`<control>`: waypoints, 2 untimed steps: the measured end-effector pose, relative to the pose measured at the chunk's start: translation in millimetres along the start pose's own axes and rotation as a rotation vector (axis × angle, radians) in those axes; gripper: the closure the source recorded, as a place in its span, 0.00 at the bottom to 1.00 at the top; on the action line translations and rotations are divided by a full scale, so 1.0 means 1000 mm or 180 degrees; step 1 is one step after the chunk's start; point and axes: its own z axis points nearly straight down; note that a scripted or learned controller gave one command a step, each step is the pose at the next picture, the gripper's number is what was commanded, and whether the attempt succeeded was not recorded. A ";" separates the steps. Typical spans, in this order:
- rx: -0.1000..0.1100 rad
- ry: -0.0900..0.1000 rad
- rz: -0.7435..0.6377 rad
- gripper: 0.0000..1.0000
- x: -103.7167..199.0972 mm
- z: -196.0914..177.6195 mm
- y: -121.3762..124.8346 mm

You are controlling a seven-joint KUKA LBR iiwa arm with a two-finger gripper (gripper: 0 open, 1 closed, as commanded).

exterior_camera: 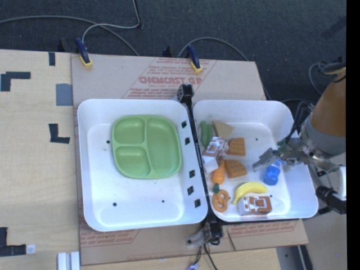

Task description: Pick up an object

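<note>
The right bin [254, 110] serves as the landmark. Along its near edge lie a small brown-and-white carton [254, 205] and, just left of it, a pretzel [220, 199]. A banana [249, 189] curves just behind the carton, touching or nearly touching it. Further in, by the bin's left wall, sits an orange carrot-like piece [218, 175], with a brown cracker [235, 168] just to its right. Behind those come a small printed packet [216, 148] and a second brown cracker [237, 146], then a green vegetable [206, 133] and a tan wedge [223, 129] toward the bin's far left corner.

On the bin's right side, the gripper [270, 161] reaches in from the arm [329, 120], its grey fingers [262, 160] pointing left above a small blue bottle-like object [272, 174]. The blue object lies just under and beside the fingertips; whether it is between them, and how wide they stand, cannot be told from this view.

Left of the right bin, touching it along the black divider [194, 151], the left bin [95, 167] holds a green sectioned plate [147, 147]. Beyond both bins, two clamps [84, 53] pin a cardboard sheet [163, 77].
</note>
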 end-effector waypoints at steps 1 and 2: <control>0.0000 0.0004 0.0000 0.00 0.038 0.108 0.020; -0.0021 -0.0036 0.0010 0.00 0.063 0.115 0.082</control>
